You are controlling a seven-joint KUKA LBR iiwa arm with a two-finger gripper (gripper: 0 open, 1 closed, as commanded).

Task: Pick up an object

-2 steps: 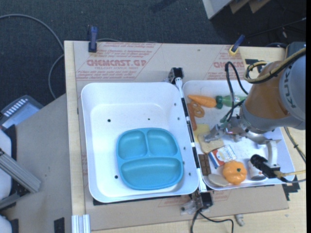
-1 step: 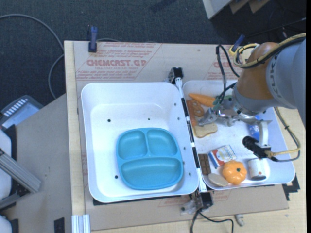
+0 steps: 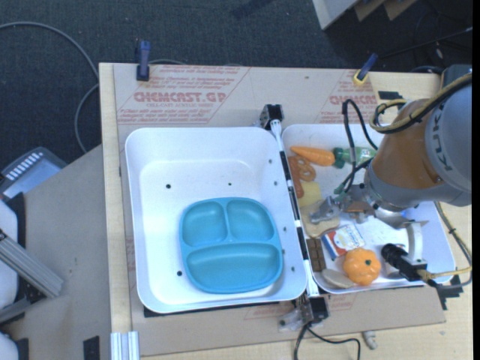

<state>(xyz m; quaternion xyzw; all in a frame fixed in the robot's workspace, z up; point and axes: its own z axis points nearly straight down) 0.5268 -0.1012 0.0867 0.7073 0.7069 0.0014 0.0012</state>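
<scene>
Hand [image 3: 328,211] sits low among clutter in the right bin [image 3: 442,255]; whether it grips anything cannot be told. Risk: the crowded carrot [image 3: 313,155] beyond and orange [image 3: 361,266] beside it may deflect the grasp.

Robotics lab: bench [image 3: 225,88], cables [image 3: 45,32]

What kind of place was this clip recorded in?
Probably a robotics lab test bench, not a kitchen. Two shallow white bins sit clamped on a protective-paper-covered board, cables trail across dark carpet, and the grey-and-orange arm's gripper reaches among toy food like a plastic carrot.
</scene>
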